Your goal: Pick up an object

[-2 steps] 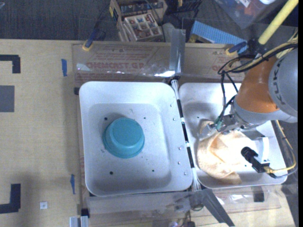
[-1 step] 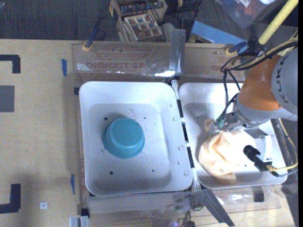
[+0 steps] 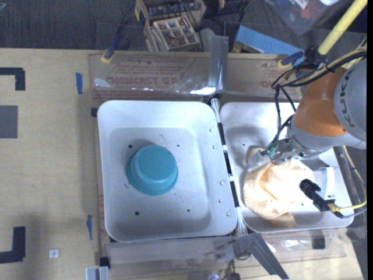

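We take this for a robotics lab. Two white bins (image 3: pixel 218 127) sit side by side on a pale wooden surface (image 3: pixel 46 156) marked with black tape squares (image 3: pixel 14 79) and blue tape bits (image 3: pixel 78 83). At three o'clock an industrial arm (image 3: pixel 326 112) trails loose cables (image 3: pixel 291 69). At twelve o'clock, crates and boxes (image 3: pixel 172 19) crowd the dark floor.

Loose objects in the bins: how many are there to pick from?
2. A blue bowl sits upside down in the left bin; a tan cloth lies in the right bin under the claw. The arm may hide more.
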`<state>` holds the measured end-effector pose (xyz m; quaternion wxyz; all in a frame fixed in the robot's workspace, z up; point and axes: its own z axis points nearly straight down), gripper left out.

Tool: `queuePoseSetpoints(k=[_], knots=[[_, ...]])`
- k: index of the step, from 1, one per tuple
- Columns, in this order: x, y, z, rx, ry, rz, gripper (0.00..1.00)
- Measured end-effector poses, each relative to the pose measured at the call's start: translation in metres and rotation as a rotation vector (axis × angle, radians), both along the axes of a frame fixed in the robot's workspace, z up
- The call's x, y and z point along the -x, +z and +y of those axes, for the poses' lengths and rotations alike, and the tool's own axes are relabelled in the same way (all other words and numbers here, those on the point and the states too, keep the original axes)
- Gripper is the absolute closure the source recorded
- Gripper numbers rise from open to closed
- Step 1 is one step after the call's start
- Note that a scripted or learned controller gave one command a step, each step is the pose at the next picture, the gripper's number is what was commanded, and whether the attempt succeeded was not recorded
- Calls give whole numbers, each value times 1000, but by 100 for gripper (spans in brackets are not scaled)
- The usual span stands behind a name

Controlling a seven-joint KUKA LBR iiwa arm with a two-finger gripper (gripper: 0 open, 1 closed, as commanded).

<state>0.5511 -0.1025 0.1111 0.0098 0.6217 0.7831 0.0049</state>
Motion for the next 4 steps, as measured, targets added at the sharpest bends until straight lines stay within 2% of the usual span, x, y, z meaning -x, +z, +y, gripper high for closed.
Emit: queuePoseSetpoints(k=[1, 2, 3, 4], knots=[[14, -20, -3, -6, -91, 8, 0], [13, -10, -4, -4, -94, 4, 100], [13, -10, -5, -4, -94, 4, 0], [13, 0, -7, -3, -97, 1, 100]])
